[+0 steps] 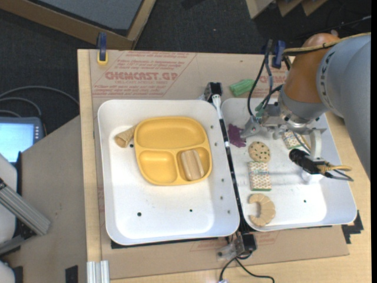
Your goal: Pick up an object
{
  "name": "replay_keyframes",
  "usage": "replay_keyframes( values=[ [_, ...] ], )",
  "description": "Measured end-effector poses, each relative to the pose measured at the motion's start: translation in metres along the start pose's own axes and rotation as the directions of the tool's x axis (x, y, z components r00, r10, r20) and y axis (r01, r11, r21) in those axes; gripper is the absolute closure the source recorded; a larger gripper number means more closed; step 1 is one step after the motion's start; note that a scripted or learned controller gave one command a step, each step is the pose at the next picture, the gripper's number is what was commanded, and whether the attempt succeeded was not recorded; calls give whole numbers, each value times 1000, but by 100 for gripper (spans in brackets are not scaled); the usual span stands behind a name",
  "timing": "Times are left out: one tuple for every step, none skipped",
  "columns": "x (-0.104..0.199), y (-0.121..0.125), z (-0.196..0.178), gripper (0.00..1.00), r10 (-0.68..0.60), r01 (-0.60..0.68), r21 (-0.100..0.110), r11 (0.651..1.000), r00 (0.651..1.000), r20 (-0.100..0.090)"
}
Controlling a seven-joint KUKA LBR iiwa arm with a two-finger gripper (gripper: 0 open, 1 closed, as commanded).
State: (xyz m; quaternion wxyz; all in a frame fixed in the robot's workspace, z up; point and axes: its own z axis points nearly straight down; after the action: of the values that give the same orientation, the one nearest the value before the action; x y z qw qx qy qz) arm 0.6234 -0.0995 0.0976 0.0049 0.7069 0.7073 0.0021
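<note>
My gripper (280, 128) hangs over the far end of the right bin (330, 208), below the orange-banded wrist. A small patterned piece (290, 141) lies right under it. A purple scrap (235, 135) lies to its left by the bin wall. A round speckled cookie (258, 151) sits just in front of the gripper. Nearer the front are a green-and-white wafer block (260, 175) and a tan croissant-shaped piece (262, 208).
The left bin (147, 217) holds a yellow divided plate (171, 135) with a tan bread piece (190, 164) in its lower right compartment. A tan cone (124, 137) lies by the plate's left rim. A green object (241, 88) lies on the bench beyond the right bin.
</note>
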Motion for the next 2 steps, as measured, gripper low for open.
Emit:
replay_keyframes(
  values=[
    [0,-90,13,0,4,-4,19,1000,1000,-6],
    [0,-85,2,100,2,-2,8,1000,1000,-3]
  ],
)
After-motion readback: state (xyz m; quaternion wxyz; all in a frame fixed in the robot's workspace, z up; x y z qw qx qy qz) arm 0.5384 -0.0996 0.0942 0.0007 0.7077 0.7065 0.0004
